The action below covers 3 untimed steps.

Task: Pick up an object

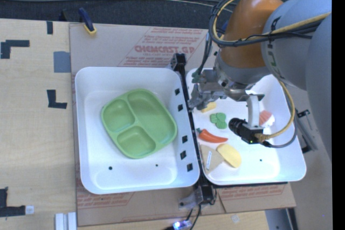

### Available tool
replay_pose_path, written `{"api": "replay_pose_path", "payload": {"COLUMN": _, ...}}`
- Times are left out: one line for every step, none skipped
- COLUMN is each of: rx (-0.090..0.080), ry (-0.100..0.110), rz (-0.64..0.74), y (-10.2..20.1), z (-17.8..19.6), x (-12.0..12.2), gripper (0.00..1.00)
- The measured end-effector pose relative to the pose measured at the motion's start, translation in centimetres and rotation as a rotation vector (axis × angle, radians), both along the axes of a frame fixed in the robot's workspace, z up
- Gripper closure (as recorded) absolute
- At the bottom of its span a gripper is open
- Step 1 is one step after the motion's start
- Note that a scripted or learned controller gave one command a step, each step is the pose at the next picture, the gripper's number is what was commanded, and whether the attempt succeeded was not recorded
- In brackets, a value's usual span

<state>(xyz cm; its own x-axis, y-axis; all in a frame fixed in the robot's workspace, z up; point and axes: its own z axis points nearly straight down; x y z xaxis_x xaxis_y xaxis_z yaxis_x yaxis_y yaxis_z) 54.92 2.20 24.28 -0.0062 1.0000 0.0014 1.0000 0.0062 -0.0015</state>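
Observation:
My gripper (200, 98) hangs low over the back left corner of the right bin (291, 169), close to the wall between the bins. A small yellow piece (208, 107) lies directly under it, partly hidden by it. Other toy foods lie in the same bin: a green piece (218, 120), a red-orange pepper (212, 137), a yellow piece (230, 155), a tan wedge (210, 159) and a pink and white piece (266, 118). I see nothing lifted off the bin floor.
The left bin (89, 116) holds a green divided plate (139, 123). The arm's grey body and orange band (253, 19) cover the back of the right bin. A black fitting (242, 130) with a yellow cable hangs over the bin's middle.

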Motion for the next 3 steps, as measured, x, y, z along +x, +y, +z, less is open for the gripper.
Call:
{"api": "replay_pose_path", "payload": {"rx": 0.0, "ry": 0.002, "rz": 0.001, "y": 6.3, "z": -1.4, "x": -0.7, "gripper": 1.0}}
{"api": "replay_pose_path", "payload": {"rx": -0.003, "ry": 0.003, "rz": -0.004, "y": 7.7, "z": -2.7, "x": -1.0, "gripper": 1.0}}
{"api": "replay_pose_path", "payload": {"rx": -0.001, "ry": -0.001, "rz": -0.005, "y": 8.0, "z": -1.2, "x": -1.6, "gripper": 1.0}}
